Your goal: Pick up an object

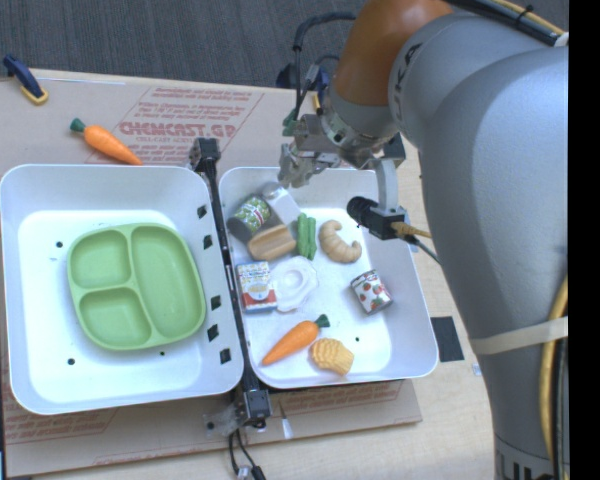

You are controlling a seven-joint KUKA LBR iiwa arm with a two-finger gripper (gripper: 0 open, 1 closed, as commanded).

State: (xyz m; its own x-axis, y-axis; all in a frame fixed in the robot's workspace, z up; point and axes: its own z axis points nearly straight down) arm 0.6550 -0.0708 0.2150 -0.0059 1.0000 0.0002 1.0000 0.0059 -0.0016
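Note:
My gripper [292, 168] hangs over the far edge of the right bin [412, 336], just above the green-labelled can [252, 214]. Close below it lie a bread roll [271, 242] and a green bean pod [306, 235]. A croissant [338, 242], a small red-and-white can [371, 291], a carrot [292, 339], a yellow corn piece [331, 356], a red carton [255, 286] and a white ring-shaped piece [297, 279] are spread through the same bin. Nothing shows between the fingers.
The left bin [20, 358] holds a green divided plate [135, 284]. A second carrot [104, 141] lies on the cardboard behind the left bin, with a blue and yellow tool [25, 78] at the far left corner. The arm's bulk covers the right side.

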